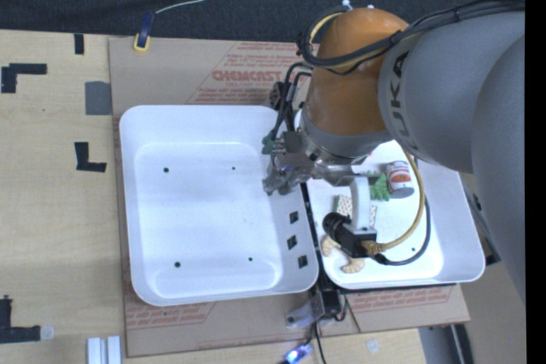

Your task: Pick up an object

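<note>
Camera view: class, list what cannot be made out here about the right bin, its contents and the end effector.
1. Right bin: the arm covers much of its floor in the camera view.
2. Red-and-white object: too small and blurred to identify.
3. Tan object at the near rim: small, blurred, shape unclear.
4. End effector: dark and blurred; whether it holds anything cannot be told.

A: Where is the arm?
B: The grey arm [461,72] comes in from the right, its thick link filling the upper right. The orange band [351,68] bulges toward the camera above the wrist [341,145].
A: And the end effector?
B: The end effector [281,169] hangs below and left of the wrist, pointing down.
</note>
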You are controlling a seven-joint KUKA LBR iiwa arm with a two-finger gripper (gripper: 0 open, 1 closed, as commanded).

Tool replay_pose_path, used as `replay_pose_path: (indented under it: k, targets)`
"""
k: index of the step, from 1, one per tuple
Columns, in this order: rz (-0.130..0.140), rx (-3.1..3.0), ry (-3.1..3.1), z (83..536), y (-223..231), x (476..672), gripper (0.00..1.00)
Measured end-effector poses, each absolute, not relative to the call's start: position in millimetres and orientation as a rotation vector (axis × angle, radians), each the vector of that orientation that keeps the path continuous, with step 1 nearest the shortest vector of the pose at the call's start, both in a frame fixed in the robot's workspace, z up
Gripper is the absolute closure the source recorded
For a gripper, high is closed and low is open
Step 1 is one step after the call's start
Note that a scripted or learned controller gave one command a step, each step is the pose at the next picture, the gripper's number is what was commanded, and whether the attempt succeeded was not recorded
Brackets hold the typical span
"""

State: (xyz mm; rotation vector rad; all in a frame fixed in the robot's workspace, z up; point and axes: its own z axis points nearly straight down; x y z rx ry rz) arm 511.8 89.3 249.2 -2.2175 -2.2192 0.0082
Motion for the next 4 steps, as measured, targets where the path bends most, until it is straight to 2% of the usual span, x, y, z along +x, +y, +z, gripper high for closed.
replay_pose_path:
  k: [1,2,3,4]
  targets:
    - [-0.007,-2.214,-2.229,312.1,131.6,508.5,1.0]
    - [-0.005,-2.221,-2.224,365.2,113.3,493.5,1.0]
    - [0.005,-2.218,-2.224,371.4,114.2,493.7,1.0]
    - [0.006,-2.218,-2.224,371.0,114.1,493.6,0.0]
